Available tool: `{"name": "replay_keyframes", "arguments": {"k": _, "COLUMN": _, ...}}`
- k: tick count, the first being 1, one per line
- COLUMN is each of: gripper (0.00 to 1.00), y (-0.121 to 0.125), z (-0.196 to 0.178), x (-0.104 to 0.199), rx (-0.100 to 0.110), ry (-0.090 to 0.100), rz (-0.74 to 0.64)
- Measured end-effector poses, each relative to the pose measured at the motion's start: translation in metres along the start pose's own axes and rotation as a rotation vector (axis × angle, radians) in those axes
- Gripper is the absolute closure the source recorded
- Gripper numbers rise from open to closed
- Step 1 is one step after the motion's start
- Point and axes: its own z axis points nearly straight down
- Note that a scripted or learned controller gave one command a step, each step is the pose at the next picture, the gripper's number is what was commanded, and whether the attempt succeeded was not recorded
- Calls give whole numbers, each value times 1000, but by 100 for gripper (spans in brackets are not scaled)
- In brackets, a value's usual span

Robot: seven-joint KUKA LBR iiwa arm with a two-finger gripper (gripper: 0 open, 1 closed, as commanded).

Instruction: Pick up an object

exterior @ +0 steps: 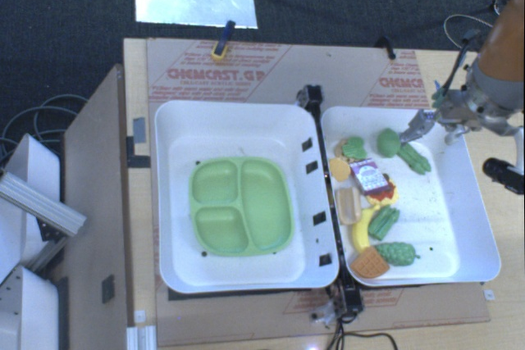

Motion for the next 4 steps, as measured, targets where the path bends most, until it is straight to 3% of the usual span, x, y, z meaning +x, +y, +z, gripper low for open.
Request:
{"name": "replay_keyframes", "arguments": {"k": 1, "gripper": 0, "y": -41, "z": 124, "x": 17, "rx": -8, "ry": -2, "rz": 0}}
{"name": "replay_keyframes", "arguments": {"k": 2, "gripper": 0, "y": -119, "z": 138, "x": 44, "rx": -4, "ry": -9, "rz": 10}}
{"name": "replay_keyframes", "arguments": {"k": 3, "gripper": 100, "y": -115, "z": 128, "x": 46, "rx": -5, "ry": -4, "rz": 5}}
{"name": "replay_keyframes", "arguments": {"k": 4, "gripper": 100, "y": -110, "z": 34, "x": 117, "rx": -7, "ry": 2, "rz": -8}}
